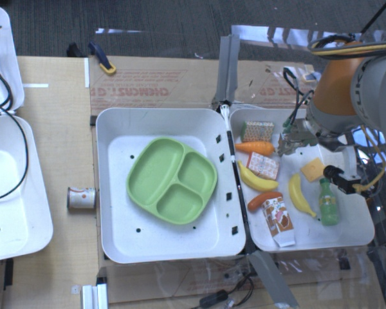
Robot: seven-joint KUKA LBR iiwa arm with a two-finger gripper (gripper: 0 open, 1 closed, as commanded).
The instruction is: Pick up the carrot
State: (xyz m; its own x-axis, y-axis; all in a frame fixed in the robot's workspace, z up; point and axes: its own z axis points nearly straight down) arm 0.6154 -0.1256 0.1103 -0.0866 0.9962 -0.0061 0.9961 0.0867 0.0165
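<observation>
The gripper point(287, 144) hung just right of the carrot point(254, 148), jaws unclear to me; a box point(264, 166) and banana point(256, 179) crowded below.

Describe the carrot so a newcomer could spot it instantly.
Look in the right white bin, the one crowded with toy food, not the one holding the green plate. Near its upper left, beside the divider, lies the carrot, just below a speckled box. It is solid orange and tapered, unlike the yellow bananas and the redder sausage lower down.
</observation>
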